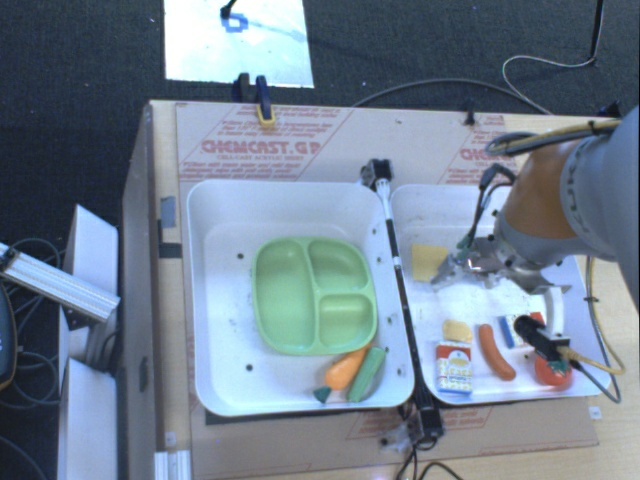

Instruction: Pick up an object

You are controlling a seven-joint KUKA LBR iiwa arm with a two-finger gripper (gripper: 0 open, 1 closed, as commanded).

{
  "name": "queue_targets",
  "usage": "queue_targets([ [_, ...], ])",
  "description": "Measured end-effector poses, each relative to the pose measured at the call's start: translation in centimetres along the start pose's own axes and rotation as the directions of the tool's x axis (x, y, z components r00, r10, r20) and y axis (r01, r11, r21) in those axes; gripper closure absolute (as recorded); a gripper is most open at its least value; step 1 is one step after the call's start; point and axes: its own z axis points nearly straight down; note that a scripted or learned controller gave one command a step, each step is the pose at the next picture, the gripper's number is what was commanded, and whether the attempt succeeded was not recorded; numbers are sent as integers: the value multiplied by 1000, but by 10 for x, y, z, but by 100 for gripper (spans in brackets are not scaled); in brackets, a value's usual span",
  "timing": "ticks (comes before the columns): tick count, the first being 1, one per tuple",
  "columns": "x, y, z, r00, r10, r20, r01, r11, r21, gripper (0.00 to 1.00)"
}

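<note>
Arm [585,193] cut off by the right edge, upper links out of frame. Gripper [462,268] is blurred, tips merge into a grey smear, so jaw state unreadable. Yellow block [428,261] sits just beside the tips; contact or gap can't be told. Red object [552,371], well below the tips, is partly covered by a black part [538,338]; shape unclear. Small carton [454,366] print too small to read. Green piece [366,373] overlaps the carrot [344,369]; its end is hidden.

Toys crowd the right bin's [420,203] near edge, its far floor bare; a green tray [313,295] fills the left bin's [215,218] middle
</note>
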Motion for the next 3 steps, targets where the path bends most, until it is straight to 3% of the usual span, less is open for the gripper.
queue_targets([
  [1,-24,43,0,1000,-1,1,1,1000,0,0],
  [2,-16,-26,1,1000,2,0,-2,1000,3,0],
  [3,-23,-49,1,1000,3,0,-3,1000,3,0],
])
